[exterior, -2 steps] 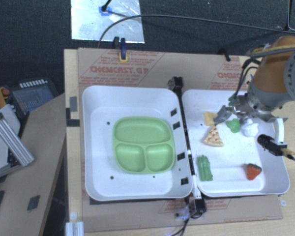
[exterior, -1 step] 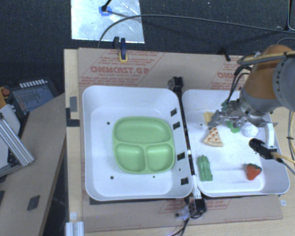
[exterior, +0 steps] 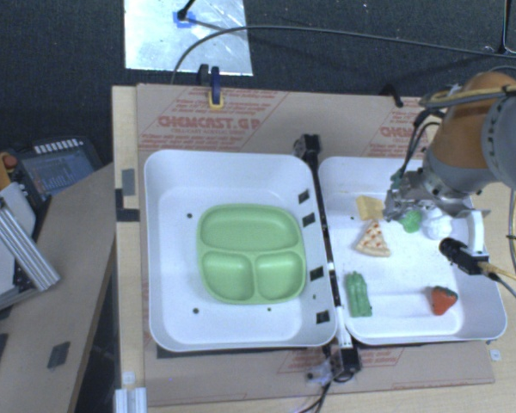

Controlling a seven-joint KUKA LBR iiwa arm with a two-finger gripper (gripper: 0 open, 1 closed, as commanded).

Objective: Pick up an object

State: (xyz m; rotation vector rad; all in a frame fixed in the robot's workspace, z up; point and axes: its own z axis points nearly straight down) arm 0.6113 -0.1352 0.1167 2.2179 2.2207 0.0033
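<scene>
While the claw (exterior: 402, 206) hangs low in the right bin (exterior: 490, 317), just beside a small green object (exterior: 410, 222), I cannot tell its state. To grasp well, it should centre over the green piece, descend straight, then close.

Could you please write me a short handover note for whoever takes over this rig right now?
Gripper: low in the right bin, by a small green piece; the view does not settle whether it holds anything.
Right bin: yellow block, pizza slice, white piece, green vegetable, strawberry.
Left bin: green divided plate.
Done: arm has reached the objects. Left: confirm a grasp and lift one clear.
</scene>
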